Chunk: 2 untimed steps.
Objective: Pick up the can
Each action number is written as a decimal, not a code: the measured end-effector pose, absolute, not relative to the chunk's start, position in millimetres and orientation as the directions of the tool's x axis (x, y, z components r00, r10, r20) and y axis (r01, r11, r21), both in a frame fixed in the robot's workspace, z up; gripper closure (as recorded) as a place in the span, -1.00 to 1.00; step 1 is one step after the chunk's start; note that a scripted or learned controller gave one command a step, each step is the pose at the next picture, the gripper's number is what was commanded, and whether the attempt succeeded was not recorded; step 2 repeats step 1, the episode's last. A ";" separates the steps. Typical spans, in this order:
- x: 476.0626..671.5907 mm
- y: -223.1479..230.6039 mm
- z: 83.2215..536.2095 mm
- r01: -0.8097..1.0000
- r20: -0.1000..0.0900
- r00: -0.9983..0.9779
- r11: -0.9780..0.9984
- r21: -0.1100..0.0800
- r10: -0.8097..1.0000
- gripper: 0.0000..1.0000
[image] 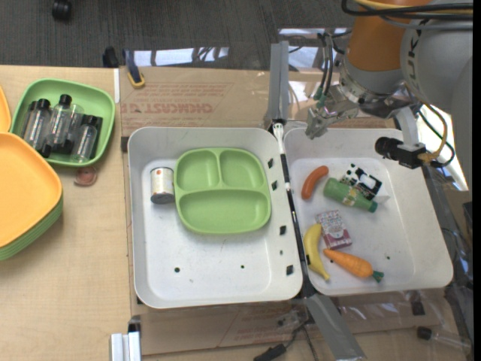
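- Jaws hang over the far rim of the right bin [412, 239], at about 11 o'clock of that bin; we cannot tell whether they are spread or pressed together, and we see nothing between them.
- Nearest to us in the right bin lie a carrot [353, 264] and, just at its 9 o'clock, a banana [316, 251].
- A small red-and-white packet [334, 230] lies just beyond them.
- Farther in, a green bottle [349, 192] lies on its side, with a red sausage [314, 181] at its 9 o'clock.
- In the left bin [154, 277] the can [161, 184] lies on its side, just beside a green divided plate [223, 190], at the plate's 9 o'clock and well apart from the jaws.
- On the counter [71, 292], at 9 o'clock of the left bin, we see a stack of orange plates [22, 194].
- Beyond it sits a green tray [30, 92] holding small dark-capped bottles [60, 122].
- Farthest, the arm [383, 28] comes in at 1 o'clock.
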<state>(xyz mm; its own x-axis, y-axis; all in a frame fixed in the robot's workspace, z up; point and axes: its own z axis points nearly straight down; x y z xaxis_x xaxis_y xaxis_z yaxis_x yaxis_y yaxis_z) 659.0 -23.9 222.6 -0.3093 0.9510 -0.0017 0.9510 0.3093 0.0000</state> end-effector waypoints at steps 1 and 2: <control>584.9 -42.7 216.8 0.963 0.000 -0.271 0.271 -0.002 0.963 1.00; 584.9 -42.7 216.8 0.963 0.000 -0.271 0.271 -0.002 0.963 1.00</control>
